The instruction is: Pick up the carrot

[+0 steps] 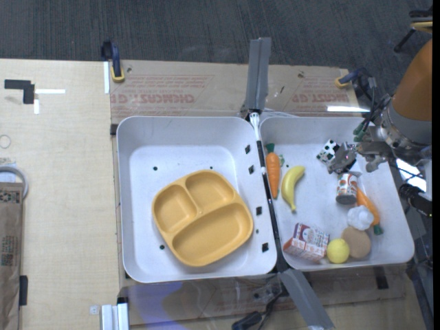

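An orange carrot [273,174] with a green top lies along the left wall of the right bin [309,135], next to a yellow banana [292,185]. A second, smaller carrot-like orange piece [367,206] lies near the right wall. My gripper [352,155] hangs over the right side of that bin, above a small can [346,190] and beside a black-and-white toy [328,150]. It is well to the right of the carrot by the left wall, and I see nothing held in it.
The left bin [137,184] holds a yellow divided plate [201,217]. The right bin's front also holds a red-and-white box [306,242], a lemon [337,251], a brown potato-like lump [357,243] and a white lump [359,217]. A grey divider bar [258,74] stands between the bins.
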`<state>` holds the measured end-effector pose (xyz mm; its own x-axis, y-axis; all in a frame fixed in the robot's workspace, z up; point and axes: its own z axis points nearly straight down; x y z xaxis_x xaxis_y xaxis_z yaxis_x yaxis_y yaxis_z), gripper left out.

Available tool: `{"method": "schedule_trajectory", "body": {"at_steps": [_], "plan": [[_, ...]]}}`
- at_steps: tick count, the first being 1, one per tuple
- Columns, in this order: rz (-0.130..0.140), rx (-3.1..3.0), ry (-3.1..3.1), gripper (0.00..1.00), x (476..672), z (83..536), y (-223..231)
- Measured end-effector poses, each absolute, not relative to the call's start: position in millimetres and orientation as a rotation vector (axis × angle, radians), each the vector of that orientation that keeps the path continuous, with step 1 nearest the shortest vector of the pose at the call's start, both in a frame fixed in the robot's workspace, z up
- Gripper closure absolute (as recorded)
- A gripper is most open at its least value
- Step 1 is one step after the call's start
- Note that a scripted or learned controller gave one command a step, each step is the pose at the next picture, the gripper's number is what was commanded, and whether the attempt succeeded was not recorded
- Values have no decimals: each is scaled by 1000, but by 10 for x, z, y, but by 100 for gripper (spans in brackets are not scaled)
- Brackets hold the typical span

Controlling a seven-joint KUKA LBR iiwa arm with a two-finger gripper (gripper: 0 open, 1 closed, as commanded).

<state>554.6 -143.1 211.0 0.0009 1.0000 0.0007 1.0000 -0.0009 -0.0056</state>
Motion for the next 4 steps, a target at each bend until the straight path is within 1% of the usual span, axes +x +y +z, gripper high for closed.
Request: {"method": "schedule_trajectory", "body": {"at_steps": [1, 2, 3, 4], "plan": [[3, -2294, -2140, 0, 4914, 895, -1219], [6, -2298, -2130, 100, 4913, 961, -1241], [7, -2697, -1607, 100, 4780, 1893, -886], [10, -2571, -1801, 100, 5400, 1884, -713]]}}
